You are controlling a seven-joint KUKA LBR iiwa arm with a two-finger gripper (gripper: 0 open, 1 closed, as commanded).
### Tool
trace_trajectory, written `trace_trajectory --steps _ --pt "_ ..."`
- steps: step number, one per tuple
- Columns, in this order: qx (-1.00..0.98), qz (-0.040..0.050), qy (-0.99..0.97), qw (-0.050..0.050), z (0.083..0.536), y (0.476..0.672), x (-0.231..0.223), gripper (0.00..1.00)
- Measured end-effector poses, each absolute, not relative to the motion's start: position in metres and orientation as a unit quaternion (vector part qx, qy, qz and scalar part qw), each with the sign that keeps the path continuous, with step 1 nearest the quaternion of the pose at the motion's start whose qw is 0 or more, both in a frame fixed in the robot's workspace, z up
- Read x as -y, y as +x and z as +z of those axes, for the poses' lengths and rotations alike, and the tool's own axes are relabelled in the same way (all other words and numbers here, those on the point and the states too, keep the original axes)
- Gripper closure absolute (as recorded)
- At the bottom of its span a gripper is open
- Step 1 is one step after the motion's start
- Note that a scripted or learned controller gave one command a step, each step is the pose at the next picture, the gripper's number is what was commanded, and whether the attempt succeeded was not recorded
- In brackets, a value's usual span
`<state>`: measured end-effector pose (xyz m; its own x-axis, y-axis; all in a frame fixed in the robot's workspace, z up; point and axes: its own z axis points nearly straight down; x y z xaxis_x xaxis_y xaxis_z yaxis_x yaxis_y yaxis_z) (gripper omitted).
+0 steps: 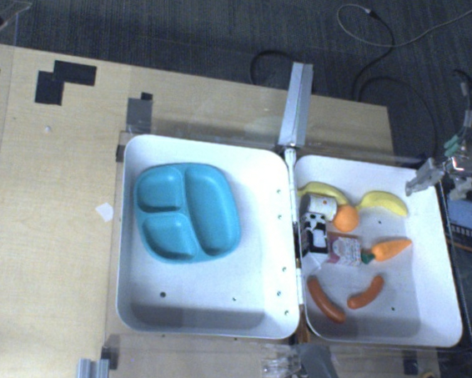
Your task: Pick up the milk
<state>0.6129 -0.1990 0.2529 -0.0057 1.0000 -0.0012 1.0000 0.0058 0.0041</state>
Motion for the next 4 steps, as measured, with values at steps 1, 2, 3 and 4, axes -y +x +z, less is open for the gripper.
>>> trace_trajectory --steps 1,2,3,4 --pt "-0.71 0.0015 0.704 0.003 0.265 0.557 0.205 0.0" --pt "-0.716 0.001 0.698 0.001 0.161 0.611 0.181 0.0" --pt "-0.737 0.0022 0.676 0.005 0.095 0.6 0.102 0.0" --pt "-0.766 -0.0038 0.643 0.004 0.116 0.663 0.101 0.0"
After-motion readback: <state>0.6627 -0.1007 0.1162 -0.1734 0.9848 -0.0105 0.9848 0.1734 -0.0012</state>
